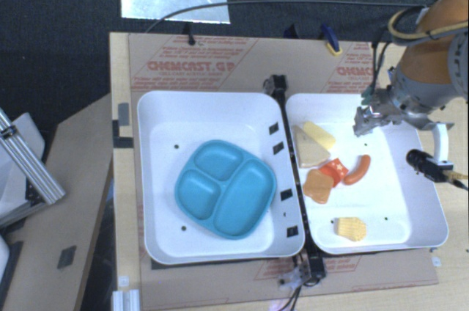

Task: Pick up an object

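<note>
Red "CHEMCAST", apparently, on the brown sheet (192,66) beneath the bins

1. My arm (432,45) comes in from the right side of the view, up in the top right corner.
2. Its upper part is orange and rounded; below that sits my grey wrist (414,86), bent down and toward the left.
3. My gripper (364,122) hangs at the end of the wrist, pointing down and leftward, raised above the surface beneath it.
4. From this angle the gripper looks like a small grey metal cluster, and the tip is too small and blurred for me to read.
5. Nothing visible sits between my fingertips.
6. Dark cables (381,53) run along my arm's left side, above the wrist.
</note>
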`<state>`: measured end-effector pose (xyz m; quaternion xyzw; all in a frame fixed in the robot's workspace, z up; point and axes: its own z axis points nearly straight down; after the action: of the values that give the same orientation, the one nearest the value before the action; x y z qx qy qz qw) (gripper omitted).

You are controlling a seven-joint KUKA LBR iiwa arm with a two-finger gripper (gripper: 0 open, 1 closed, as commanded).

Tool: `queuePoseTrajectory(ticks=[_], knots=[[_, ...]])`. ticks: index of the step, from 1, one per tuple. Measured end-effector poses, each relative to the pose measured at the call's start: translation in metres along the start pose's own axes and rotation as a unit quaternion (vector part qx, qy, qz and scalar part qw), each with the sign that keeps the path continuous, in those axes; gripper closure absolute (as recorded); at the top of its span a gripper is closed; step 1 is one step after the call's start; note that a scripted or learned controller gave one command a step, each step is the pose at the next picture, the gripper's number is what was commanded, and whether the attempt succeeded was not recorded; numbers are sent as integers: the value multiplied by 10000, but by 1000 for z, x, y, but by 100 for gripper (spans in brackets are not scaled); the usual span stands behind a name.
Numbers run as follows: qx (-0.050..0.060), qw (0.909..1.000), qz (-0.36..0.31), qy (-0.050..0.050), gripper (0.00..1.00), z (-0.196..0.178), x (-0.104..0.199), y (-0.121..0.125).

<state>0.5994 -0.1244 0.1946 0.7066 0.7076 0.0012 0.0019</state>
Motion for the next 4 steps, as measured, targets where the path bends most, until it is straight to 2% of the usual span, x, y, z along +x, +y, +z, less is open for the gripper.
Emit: queuePoseTrajectory(ticks=[1, 2, 3, 4], knots=[[-5, 10000, -16, -1, 100, -35, 0, 2], [10, 10000, -43, 9, 100, -42, 60, 12], [18, 10000, -40, 13, 100, -38, 108, 10], [3, 10000, -48, 17, 100, -46, 165, 22]])
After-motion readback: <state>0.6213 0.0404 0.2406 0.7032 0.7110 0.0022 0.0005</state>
